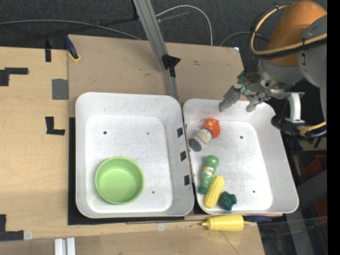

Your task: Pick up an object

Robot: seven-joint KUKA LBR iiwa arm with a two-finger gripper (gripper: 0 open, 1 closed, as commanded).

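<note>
My gripper [240,102] hangs above the far edge of the right bin [271,158], fingers spread open with nothing between them. Below and left of it, an orange-capped bottle [205,133] lies in the bin near its left wall. Further toward the front lie a green bottle [207,173], a yellow corn cob [214,190] and a small dark green piece [228,200], close together. A green bowl [119,179] sits in the left bin [127,116] at its front left.
A yellow bottle-like object [225,223] lies on the bench just in front of the right bin. A grey pole [154,31] slants up from between the two bins. Cables loop behind the arm at the top right.
</note>
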